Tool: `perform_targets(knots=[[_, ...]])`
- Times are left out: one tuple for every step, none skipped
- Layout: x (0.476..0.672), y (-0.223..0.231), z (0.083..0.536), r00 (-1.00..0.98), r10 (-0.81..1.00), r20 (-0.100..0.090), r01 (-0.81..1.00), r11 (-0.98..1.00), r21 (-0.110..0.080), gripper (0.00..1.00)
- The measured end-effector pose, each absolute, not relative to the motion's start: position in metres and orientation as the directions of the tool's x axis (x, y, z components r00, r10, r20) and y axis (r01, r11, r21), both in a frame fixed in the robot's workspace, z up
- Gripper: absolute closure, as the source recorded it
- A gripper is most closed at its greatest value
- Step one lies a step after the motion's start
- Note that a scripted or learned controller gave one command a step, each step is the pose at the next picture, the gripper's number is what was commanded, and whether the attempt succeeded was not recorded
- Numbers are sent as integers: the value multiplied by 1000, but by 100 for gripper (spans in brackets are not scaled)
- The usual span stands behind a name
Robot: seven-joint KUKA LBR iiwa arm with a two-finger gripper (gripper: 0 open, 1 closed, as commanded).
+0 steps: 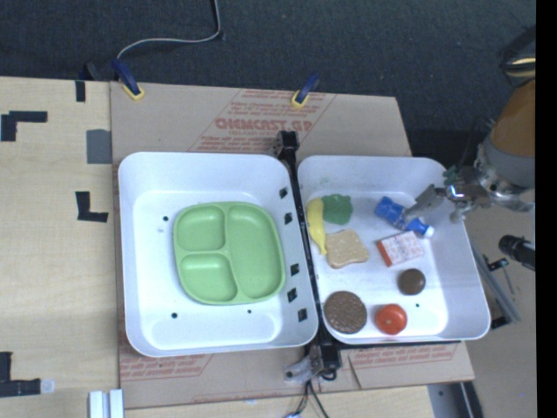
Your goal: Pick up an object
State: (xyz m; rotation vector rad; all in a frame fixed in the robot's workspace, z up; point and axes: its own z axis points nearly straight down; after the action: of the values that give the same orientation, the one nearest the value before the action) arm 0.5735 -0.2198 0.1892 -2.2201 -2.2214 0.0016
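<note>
Blue plastic marks the small bottle (392,210) lying just beneath and left of the claw (432,200), which is judged the likely target. Whether the claw is released or clenched cannot be told; nothing is seen held. Further left, a flat toast slice (346,249) and a curved banana (315,225) are scattered loosely in the right bin (461,320), seemingly dropped at random for picking.

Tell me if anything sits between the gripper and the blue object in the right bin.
Nothing visible does. The gripper is at the right bin's upper right, right beside the blue object, with no other item between them. The red-and-white carton lies just below.
</note>
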Motion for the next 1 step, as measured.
perform_targets(knots=[[615, -171, 87, -2, 1000, 0, 1000, 2, 4, 0]])
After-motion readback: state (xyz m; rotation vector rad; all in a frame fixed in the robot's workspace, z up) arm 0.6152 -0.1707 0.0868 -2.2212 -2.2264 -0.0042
